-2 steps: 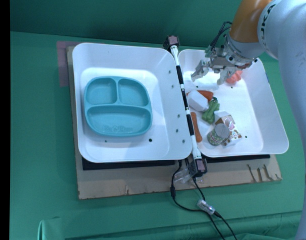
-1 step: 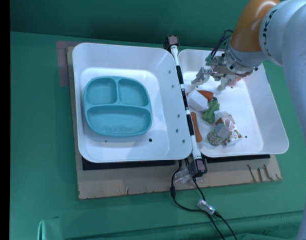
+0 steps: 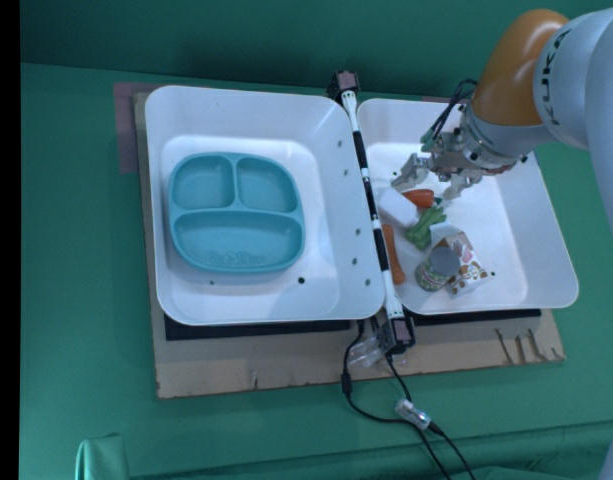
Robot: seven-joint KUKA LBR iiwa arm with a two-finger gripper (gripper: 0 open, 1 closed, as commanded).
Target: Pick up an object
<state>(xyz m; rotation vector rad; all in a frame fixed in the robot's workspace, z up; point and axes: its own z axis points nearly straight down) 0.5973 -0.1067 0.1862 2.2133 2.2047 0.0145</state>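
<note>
Above the right bin (image 3: pixel 531 258), the tool (image 3: pixel 433 173) hangs wide open over clustered toy food (image 3: pixel 421 213); tight crowding risks a glancing, empty grasp or a nudged can (image 3: pixel 438 265).

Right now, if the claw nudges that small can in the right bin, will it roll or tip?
The can looks round-sided and tilted, so it would probably roll. It seems to lean against the small carton, which may block it on that side.

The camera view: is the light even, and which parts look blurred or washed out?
Camera view: light is soft and even; the white bins look slightly washed out; the gripper and small items beneath are soft, so details are hard to read; the blue plate is clear.
</note>
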